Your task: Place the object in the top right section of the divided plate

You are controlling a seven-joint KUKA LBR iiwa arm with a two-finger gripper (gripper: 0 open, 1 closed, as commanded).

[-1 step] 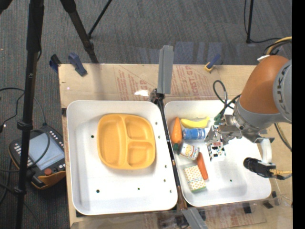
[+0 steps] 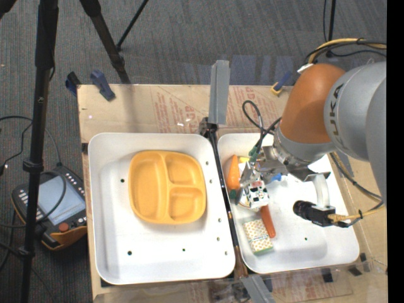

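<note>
Gripper (image 2: 255, 180) hangs low in the left part of the right bin (image 2: 341, 248), directly above a small white patterned block (image 2: 256, 196). Whether it is open or closed, or touching the block, cannot be told. At the scene's left edge a handheld control pendant (image 2: 55, 206) lies on the floor. On the table (image 2: 145, 106), the left bin (image 2: 104, 169) holds a yellow divided plate (image 2: 167, 187), with one large section on its left and two smaller ones on its right. In the right bin, an orange oval toy (image 2: 233, 171) lies by the left wall, just left of the block. On the block's near side lie a red-orange stick (image 2: 268, 221) and a pale flat box with a green edge (image 2: 259, 238).
</note>
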